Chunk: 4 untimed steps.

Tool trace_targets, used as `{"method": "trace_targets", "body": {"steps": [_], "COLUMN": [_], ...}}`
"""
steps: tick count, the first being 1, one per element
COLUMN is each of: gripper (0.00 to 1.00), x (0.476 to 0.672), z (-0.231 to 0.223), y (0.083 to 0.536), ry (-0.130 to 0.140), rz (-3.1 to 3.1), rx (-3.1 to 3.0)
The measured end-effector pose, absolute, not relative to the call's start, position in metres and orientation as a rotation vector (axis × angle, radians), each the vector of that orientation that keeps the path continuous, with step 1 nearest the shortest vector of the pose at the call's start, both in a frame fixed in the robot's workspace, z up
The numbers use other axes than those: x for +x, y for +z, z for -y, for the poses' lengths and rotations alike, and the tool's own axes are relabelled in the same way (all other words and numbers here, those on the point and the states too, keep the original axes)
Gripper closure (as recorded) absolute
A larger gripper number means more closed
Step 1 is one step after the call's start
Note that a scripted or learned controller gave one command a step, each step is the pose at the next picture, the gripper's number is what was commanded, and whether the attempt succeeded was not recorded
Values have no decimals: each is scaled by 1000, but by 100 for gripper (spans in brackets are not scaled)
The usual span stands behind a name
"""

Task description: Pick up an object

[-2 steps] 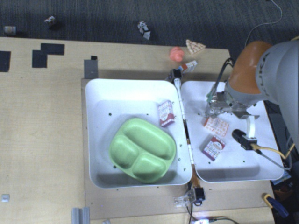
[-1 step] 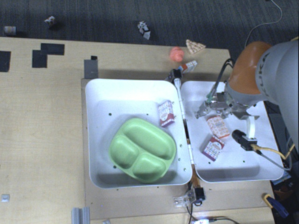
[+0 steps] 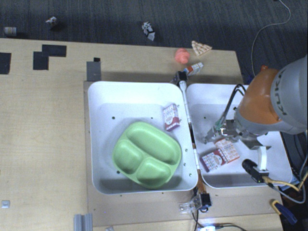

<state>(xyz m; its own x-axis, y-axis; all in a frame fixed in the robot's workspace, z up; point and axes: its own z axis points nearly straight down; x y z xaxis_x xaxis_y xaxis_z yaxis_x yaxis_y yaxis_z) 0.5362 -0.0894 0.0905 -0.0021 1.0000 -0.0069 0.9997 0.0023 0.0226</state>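
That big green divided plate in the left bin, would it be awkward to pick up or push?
Probably awkward. The green plate looks wide next to the gripper, so only its thin rim seems graspable. It looks like moulded plastic, likely stiff and light. It rests tilted against the left bin wall, so a push may slide or rock it.

We are looking down on a light wooden bench (image 3: 43, 143) with dark square cutouts (image 3: 48, 55) near its far left edge. Beyond it, dark grey carpet (image 3: 106, 8) is lying scattered with small litter, and a thin cable (image 3: 269, 25) is curling across the floor at upper right.
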Motion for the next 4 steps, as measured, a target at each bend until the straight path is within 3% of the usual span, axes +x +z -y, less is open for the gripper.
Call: {"method": "trace_targets", "body": {"steps": [1, 2, 3, 4], "gripper": [0, 100, 100, 0], "x": [583, 585, 669, 670], "z": [121, 120, 207, 200], "y": [86, 98, 85, 85], "ry": [8, 14, 3, 11], "rz": [-2220, -2219, -2223, -2237], "rx": [2213, 2208, 2214, 2220]}}
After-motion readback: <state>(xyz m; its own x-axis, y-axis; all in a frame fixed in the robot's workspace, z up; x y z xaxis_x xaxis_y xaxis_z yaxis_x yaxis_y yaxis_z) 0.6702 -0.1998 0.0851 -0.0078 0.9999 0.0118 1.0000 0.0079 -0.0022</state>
